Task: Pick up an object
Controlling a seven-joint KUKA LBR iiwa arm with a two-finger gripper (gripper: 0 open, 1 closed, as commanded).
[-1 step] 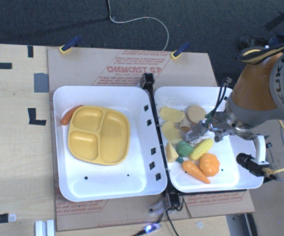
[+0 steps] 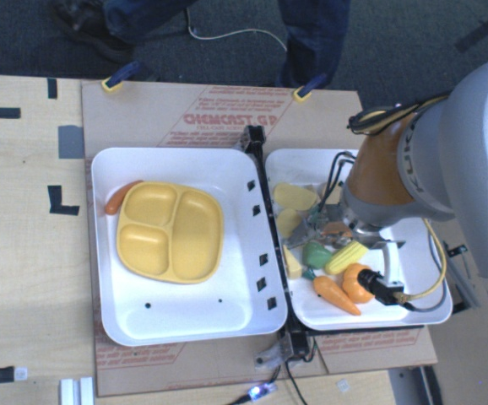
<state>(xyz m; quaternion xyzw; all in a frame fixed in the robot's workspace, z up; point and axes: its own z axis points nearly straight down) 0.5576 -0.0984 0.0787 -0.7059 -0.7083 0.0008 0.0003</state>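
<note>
The right bin [image 2: 413, 315] holds a pile of toy food: a yellow corn cob [image 2: 346, 257], a green piece [image 2: 316, 254], an orange carrot [image 2: 337, 294], an orange round piece [image 2: 355, 282] and pale yellow pieces [image 2: 293, 197]. My gripper [image 2: 333, 233] reaches down into this pile under the orange wrist band, right above the corn cob and the green piece. The wrist hides its fingertips. In the left bin [image 2: 109, 310] lies a yellow divided plate [image 2: 170, 231], with an orange sausage-like piece [image 2: 117, 198] poking out at its upper left edge.
The arm's grey body [image 2: 455, 150] covers the right bin's upper right part. Black cables [image 2: 396, 294] loop over the food near the bin's front. A black clamp [image 2: 253, 137] sits where the bins meet at the back. Cardboard [image 2: 219, 112] lies under both bins.
</note>
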